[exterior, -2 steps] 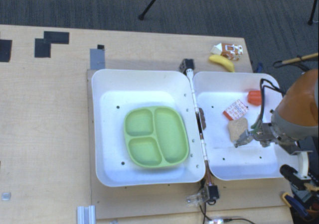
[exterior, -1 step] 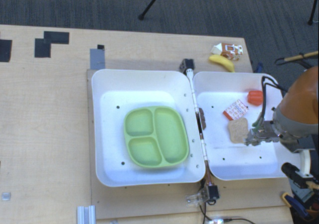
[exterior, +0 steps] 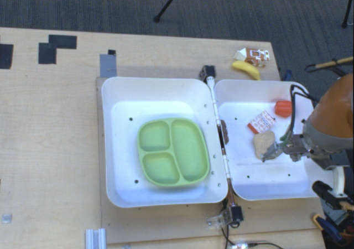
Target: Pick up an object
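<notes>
Hand down in the right bin, nothing lifted yet.

We see the hand (exterior: 272,155) low over the tan lump (exterior: 264,143) in the right bin (exterior: 265,190), near the counter's right edge; we cannot tell how its grip stands. The lump lies on the bin floor beside a red-and-white packet (exterior: 261,122), so grasp and lift remain.

No legible text anywhere; print on small red-and-white packet (exterior: 261,122) in right white bin (exterior: 243,187) too blurred to read.
</notes>
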